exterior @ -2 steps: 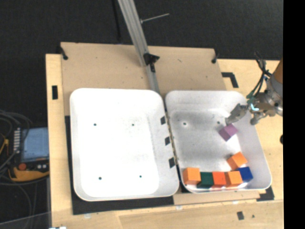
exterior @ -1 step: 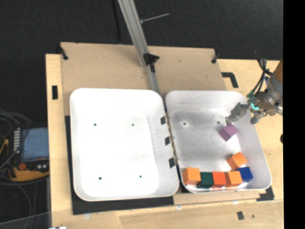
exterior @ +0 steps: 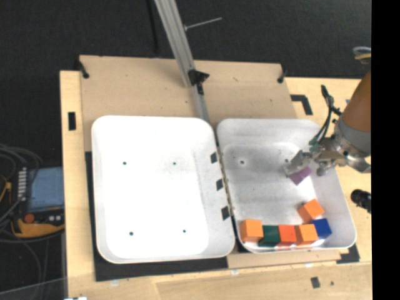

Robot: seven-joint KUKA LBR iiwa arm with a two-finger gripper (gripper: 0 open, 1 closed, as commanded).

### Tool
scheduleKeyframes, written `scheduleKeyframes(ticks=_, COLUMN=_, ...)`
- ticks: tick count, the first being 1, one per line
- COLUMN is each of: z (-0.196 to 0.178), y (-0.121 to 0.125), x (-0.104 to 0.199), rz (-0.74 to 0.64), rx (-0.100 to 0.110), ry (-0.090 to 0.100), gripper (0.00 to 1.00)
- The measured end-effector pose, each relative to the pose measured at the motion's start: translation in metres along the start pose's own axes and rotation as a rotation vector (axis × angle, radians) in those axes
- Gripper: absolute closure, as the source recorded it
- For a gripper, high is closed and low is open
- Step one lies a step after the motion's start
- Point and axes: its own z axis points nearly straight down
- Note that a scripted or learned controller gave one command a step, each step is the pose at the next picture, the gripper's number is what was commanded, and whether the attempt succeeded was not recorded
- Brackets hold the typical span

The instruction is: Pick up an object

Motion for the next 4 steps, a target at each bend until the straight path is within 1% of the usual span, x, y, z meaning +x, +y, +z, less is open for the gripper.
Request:
scheduleKeyframes(ticks=1, z=0.061, y=-0.002, x=-0.008, rz=0.001, rx=0.000, ry=0.000, gripper=0.00)
scheduleKeyframes(ticks=2, z=0.093, y=-0.001, x=-0.009, rz=0.003, rx=-0.007, ry=-0.003, gripper=0.00)
scheduleKeyframes(ticks=3, z=0.080, y=0.000, x=-0.010, rz=0.010, rx=-0.014, ry=-0.003, gripper=1.00)
scheduleKeyframes(ticks=4, z=0.016, y=0.004, x=-0.007, rz=-0.005, rx=-0.013, ry=-0.001, gripper=1.00)
